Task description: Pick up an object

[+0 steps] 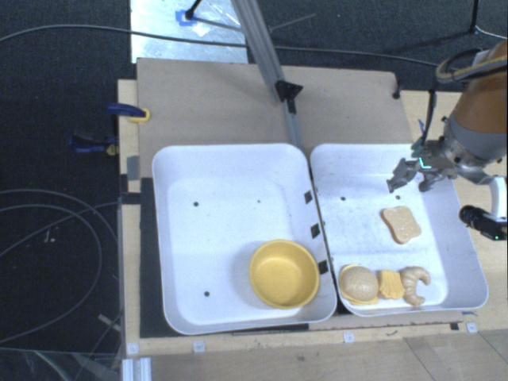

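In the right bin (349, 173), a toast slice (401, 225) lies flat near the middle right. Along that bin's front edge sit a round bun (359, 283), a small yellow ridged piece (389, 284) and a croissant (416, 285), close together. A yellow bowl (284, 272) stands upright in the left bin (206, 189), at its front right corner. My gripper (413, 182) hovers over the right bin's far right part, just beyond the toast slice. It is open, and nothing sits between its fingers.
A slanted grey pole (262, 38) crosses the back of the bench and ends near the divide between the bins. Black clips (314, 230) sit along that divide. Cables lie on the dark floor to the left.
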